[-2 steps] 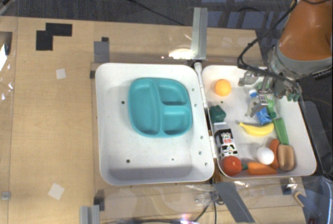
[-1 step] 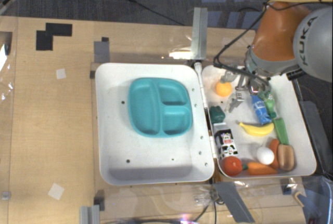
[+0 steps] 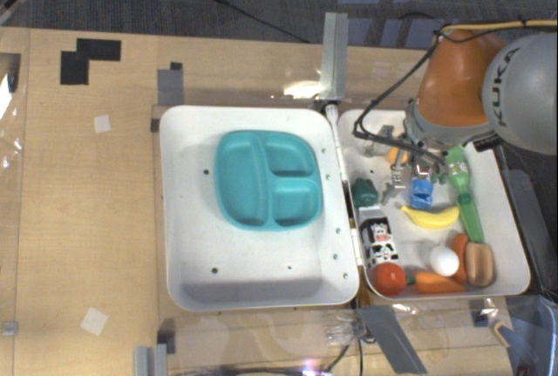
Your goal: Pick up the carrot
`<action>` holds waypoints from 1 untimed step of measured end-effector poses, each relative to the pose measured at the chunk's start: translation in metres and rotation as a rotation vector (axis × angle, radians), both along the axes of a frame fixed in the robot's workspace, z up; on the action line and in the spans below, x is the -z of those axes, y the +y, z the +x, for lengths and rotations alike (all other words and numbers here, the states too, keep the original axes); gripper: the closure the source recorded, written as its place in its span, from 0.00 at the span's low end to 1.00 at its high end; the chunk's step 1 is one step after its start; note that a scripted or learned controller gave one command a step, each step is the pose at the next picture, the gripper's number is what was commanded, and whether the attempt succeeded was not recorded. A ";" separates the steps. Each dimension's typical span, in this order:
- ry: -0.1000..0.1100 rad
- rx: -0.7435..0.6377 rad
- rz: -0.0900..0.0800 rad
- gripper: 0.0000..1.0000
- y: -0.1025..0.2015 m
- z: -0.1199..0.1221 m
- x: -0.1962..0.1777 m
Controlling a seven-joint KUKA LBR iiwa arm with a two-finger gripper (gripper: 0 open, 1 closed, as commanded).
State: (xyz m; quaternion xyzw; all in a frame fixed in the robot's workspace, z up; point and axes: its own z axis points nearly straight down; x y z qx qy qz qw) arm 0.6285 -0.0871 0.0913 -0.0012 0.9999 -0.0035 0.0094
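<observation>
The carrot [image 3: 438, 283] is a short orange piece lying flat along the front wall of the right bin [image 3: 514, 265], between a red tomato [image 3: 390, 278] and a tan bun [image 3: 478, 263]. A white egg [image 3: 445, 261] sits just behind it. My gripper [image 3: 408, 167] hangs over the back half of that bin, below the orange wrist band [image 3: 453, 91], well behind the carrot and apart from it. It is close above a small blue block [image 3: 421, 194].
The right bin also holds a banana [image 3: 432, 216], a green cucumber [image 3: 465, 201], a dark green item [image 3: 364, 191] and a black-and-white carton [image 3: 377, 241]. The left bin [image 3: 187, 217] bears a teal divided plate [image 3: 268, 179]. A cable loops beside the wrist.
</observation>
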 end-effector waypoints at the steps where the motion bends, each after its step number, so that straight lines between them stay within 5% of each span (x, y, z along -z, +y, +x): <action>1: -0.010 -0.005 0.001 1.00 0.002 0.003 -0.014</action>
